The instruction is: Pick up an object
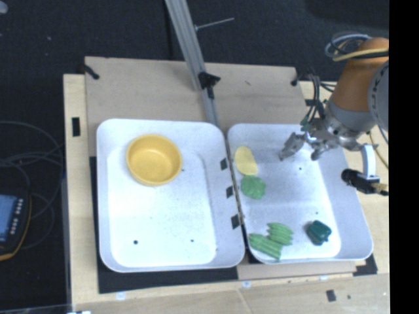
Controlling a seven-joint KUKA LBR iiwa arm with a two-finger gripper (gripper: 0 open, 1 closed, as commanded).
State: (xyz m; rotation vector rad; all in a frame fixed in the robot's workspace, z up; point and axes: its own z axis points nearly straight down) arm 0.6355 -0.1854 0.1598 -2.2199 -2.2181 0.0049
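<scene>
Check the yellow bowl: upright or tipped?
Upright. The bowl sits in the left bin, its round opening facing up with the inside showing.

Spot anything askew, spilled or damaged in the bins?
Nothing stands out. Round yellow bowl sits upright in the left white bin; the small yellow and green pieces lie inside the right white bin, none spilled.

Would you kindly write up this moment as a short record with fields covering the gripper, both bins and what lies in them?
gripper: over the upper part of the right bin, fingers spread, nothing between them
left bin: holds a yellow bowl near its upper left
right bin: holds four items
yellow piece: by the bin's left wall
round green piece: just below the yellow piece
ridged green pieces: near the lower edge
dark teal piece: lower right
task state: nothing picked up yet
</scene>
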